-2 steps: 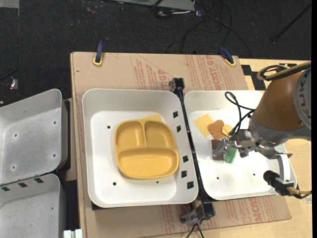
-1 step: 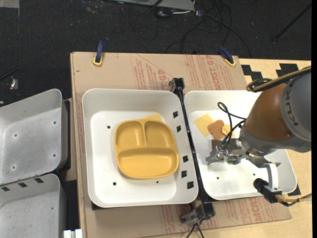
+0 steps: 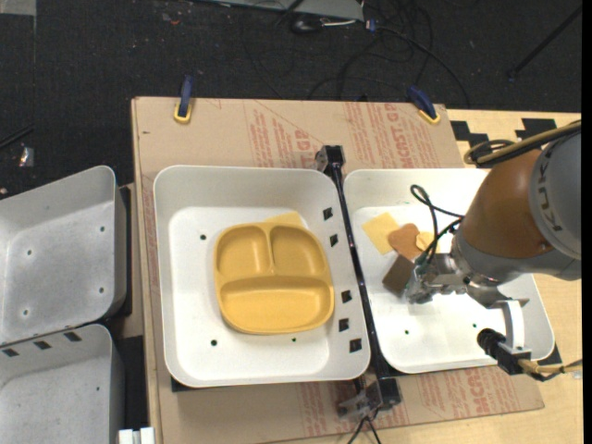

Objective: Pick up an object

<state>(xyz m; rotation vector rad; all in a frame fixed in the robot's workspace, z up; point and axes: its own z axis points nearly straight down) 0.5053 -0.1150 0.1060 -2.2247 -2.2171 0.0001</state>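
The right bin (image 3: 435,340) holds a pale yellow flat piece (image 3: 381,228), a small brown block (image 3: 404,240) and a dark brown piece (image 3: 396,276) just below it. My gripper (image 3: 421,285) hangs low over the bin, right beside the dark brown piece, with the orange-banded wrist (image 3: 504,215) above it. The arm covers the bin's right half. A yellow divided tray (image 3: 274,278) lies in the left bin (image 3: 185,248).
Black clips run down the divider between the two bins (image 3: 347,266). The bins rest on a cardboard sheet (image 3: 277,128) held by blue-yellow clamps. A cable (image 3: 430,206) loops over the right bin. White panels (image 3: 55,248) lie at the left.
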